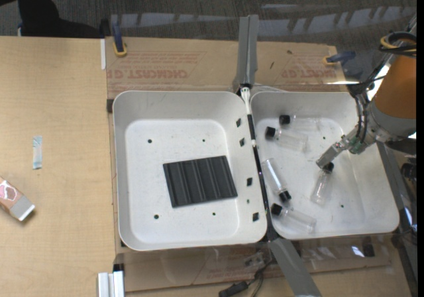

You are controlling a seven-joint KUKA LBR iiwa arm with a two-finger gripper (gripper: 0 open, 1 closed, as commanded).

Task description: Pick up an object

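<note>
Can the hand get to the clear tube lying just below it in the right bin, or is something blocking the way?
Probably yes. The hand hovers in the right bin, close above the clear tube. Nothing lies between them, and the other tubes lie apart to the left.
</note>
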